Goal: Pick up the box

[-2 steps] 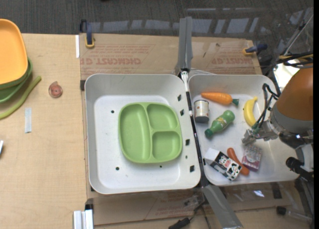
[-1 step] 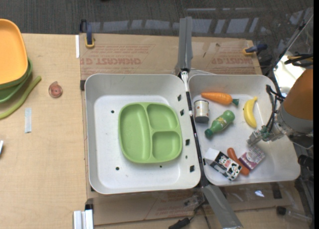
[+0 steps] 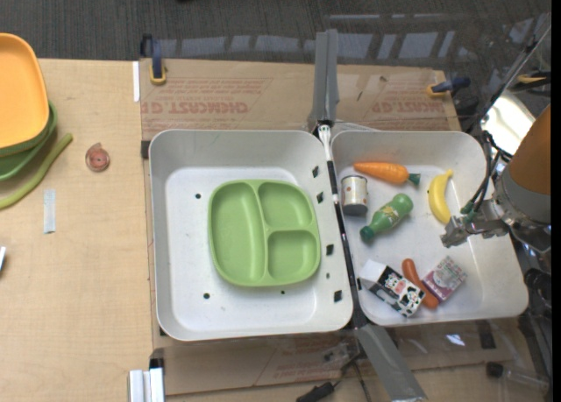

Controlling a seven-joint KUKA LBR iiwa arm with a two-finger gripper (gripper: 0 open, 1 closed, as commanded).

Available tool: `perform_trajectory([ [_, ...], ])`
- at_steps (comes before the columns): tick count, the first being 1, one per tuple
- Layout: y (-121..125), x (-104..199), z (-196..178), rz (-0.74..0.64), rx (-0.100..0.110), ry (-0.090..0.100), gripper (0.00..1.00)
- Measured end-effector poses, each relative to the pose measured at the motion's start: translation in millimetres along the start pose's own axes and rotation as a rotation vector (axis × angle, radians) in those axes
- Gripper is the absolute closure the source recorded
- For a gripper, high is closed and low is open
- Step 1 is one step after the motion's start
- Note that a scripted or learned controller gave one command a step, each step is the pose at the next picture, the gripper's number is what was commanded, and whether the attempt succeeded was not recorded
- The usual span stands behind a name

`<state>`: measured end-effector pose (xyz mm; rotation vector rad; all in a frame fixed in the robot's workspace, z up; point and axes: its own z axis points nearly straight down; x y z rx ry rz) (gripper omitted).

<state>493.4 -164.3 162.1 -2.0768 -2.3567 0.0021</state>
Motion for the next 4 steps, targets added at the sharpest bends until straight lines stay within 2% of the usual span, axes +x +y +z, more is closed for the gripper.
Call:
perform_trajectory([
  [1, 0, 0, 0, 0.001, 0.000, 0.000, 0.00],
  [2, -19, -21, 71, -0.055, 0.000, 0.001, 0.00],
  [3, -19, -22, 62, -0.052, -0.001, 0.001, 1.00],
  [4, -11, 39, -41, -0.141, -0.001, 0.000, 1.00],
])
